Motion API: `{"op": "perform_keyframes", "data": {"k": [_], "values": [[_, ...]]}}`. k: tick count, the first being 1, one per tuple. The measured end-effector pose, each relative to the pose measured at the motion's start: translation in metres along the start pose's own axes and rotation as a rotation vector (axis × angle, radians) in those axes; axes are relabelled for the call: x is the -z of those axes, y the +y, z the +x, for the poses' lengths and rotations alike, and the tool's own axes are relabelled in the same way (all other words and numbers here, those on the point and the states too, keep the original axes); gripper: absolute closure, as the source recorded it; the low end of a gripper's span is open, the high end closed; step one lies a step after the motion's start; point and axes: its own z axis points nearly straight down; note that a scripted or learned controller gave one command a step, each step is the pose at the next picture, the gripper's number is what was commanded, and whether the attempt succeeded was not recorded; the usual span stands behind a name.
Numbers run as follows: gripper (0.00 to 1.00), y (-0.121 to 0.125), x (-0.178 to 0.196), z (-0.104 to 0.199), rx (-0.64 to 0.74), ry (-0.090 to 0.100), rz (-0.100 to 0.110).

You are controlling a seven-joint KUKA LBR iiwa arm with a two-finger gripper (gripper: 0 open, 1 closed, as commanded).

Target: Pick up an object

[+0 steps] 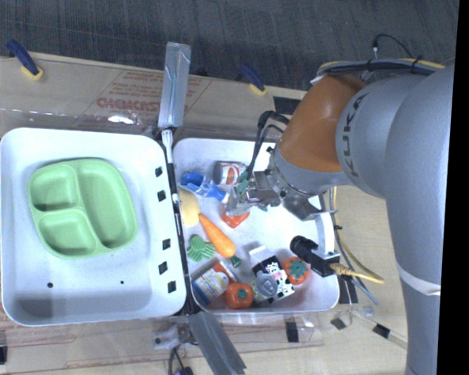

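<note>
Arm: big grey KUKA arm (395,153) comes in from 3 o'clock, orange band above the wrist, hanging over the right bin (314,302).

Jaws: the gripper (246,195) sits low over the middle of the right bin, and honestly I cannot tell how far the jaws are spread or if anything is pinched between them. Too much clutter and shadow right there.

Closest target: a small red-orange toy (234,217) right below the jaws, toward 6 o'clock of them. My guess is that's what it's going for. It looks like light hollow plastic, stiff, a bit slick, so I'd close across the widest part or it may squirt out.

Other options: the toy carrot (217,235) lies just at 7 o'clock from that, long and tapered, easiest to pinch across the thick middle. The blue piece (197,181) is at 9 o'clock of the jaws, up against the bin's left wall. A little can (230,173) sits at 11 o'clock. The tomato-looking thing (240,295) is down at 6 o'clock near the bottom rim, round and likely to roll.

Left bin: the left bin (14,288) at 9 o'clock has a green divided plate (83,205) in it.

Tabletop: wood tabletop (367,357) shows at 5 o'clock.
</note>
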Motion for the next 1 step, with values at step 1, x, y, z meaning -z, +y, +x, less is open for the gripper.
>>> {"op": "perform_keyframes", "data": {"k": [1], "values": [[0.00, -0.0002, -0.0004, -0.0001, -0.001, 0.000, 0.001]]}}
